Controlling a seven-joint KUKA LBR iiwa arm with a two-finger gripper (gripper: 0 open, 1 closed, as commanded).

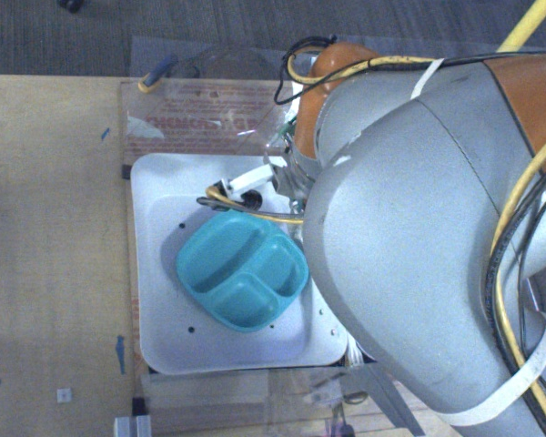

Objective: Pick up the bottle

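My gripper (278,173) hangs low over the far right part of the left white bin (155,271), mostly hidden under the large grey arm. Just above the gripper, at the bin's far rim, is a small clear, greenish glint (287,137); I cannot tell what it is. A teal divided plate (243,273) lies in the middle of that bin, just in front of the gripper and apart from it.
The arm's grey body (419,244) covers the whole right side of the view. Bare wooden bench (55,244) lies left of the bin. A clear plastic sheet (200,112) with a small yellow and blue tool (155,76) sits behind the bin.
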